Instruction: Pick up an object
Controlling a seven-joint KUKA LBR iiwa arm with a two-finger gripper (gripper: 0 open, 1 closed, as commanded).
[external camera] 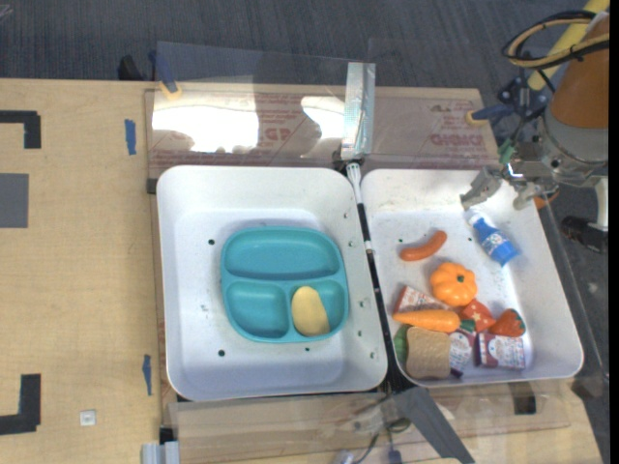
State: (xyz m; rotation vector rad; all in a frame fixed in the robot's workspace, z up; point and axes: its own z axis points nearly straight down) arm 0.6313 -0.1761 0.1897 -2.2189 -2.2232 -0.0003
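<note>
Small packets (488,351) with unreadable labels, blue-capped bottle (493,240), sausage (424,246)

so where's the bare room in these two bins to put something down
Left bin: bare white floor all round the teal tray, widest on its left and behind it. Right bin: the far-left corner behind the sausage is bare. The near half is crowded, with pumpkin, carrot and packets.

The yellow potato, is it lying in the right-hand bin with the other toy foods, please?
No, the potato lies in a lower compartment of the teal tray in the left bin.
</note>
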